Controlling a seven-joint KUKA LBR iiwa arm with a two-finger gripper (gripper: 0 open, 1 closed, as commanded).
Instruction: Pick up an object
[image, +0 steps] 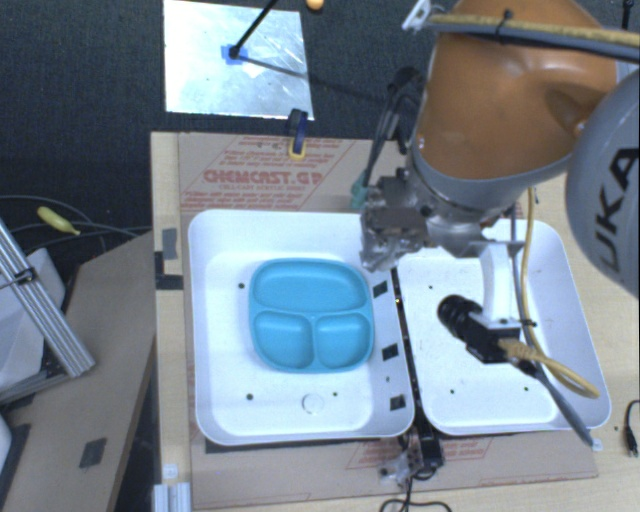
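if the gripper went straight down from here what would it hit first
The gripper would probably meet the left bin's right rim, beside the blue plate's corner; depth is unclear from this view.

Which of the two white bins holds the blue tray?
The bin on the view's left: the blue three-compartment tray lies flat in it. The other bin sits to its right, under the arm.

A robotics lab: an arm in grey and orange hangs over two white bins on a cardboard-covered counter, bare aluminium framing at the left.
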